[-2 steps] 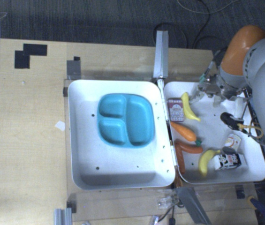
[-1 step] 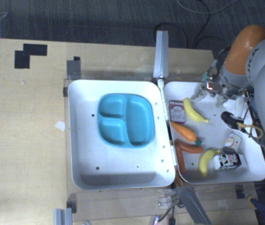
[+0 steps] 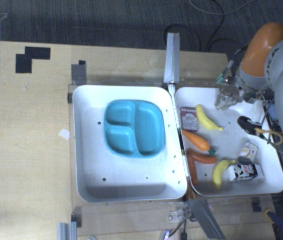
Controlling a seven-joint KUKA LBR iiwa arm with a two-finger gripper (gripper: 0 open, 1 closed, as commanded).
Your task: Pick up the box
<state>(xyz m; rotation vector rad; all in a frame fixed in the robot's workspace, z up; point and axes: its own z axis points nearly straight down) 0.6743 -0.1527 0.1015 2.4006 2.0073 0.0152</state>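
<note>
The pale wooden tabletop [image 3: 31, 134] carries two shallow white bins. In the right white bin [image 3: 274, 181], a small black-and-white carton [image 3: 243, 171] lies nearest, beside a yellow banana [image 3: 220, 171]; a small dark red box [image 3: 189, 119] lies by the left wall. Farther back, the tool [image 3: 226, 100] hangs over the bin's far edge; I cannot tell its state.

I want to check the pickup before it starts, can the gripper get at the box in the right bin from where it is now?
Probably yes. The gripper hangs over the right bin's far edge, and the box lies flat by the left wall with nothing on top. A banana lies close beside it, which could crowd the fingers.
</note>
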